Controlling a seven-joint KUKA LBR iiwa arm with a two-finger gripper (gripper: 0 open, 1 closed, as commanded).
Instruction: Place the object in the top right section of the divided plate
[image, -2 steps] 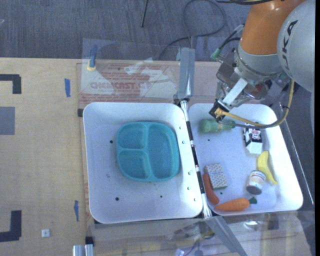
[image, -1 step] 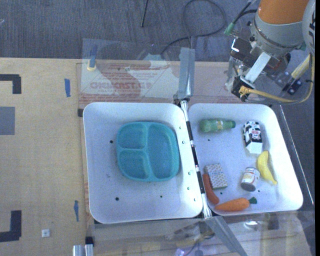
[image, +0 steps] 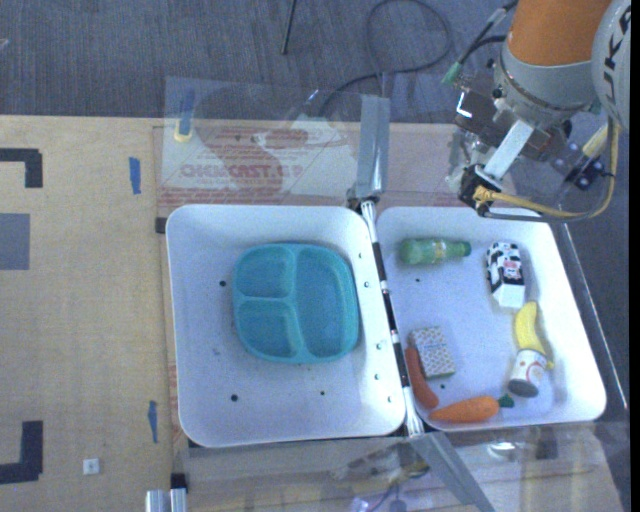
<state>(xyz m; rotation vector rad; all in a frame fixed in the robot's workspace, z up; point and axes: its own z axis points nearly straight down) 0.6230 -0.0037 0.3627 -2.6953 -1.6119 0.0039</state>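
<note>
A teal divided plate (image: 297, 301) lies in the left bin (image: 195, 380), with two smaller sections on its left and one long section on its right. My gripper (image: 466, 158) hangs above the back edge of the right bin (image: 580, 330), beyond a green bottle (image: 433, 250). Nothing is visibly held by it. In the right bin also lie a black-and-white carton (image: 506, 272), a banana (image: 529, 329), a small white cup (image: 525, 375), a carrot (image: 466, 409), a red pepper (image: 419, 376) and a speckled block (image: 434, 352).
A metal divider (image: 373, 160) runs back from the seam between the two bins. A clear plastic sheet with red print (image: 250, 150) lies behind the left bin. The bench at left is bare wood with blue tape marks (image: 134, 175).
</note>
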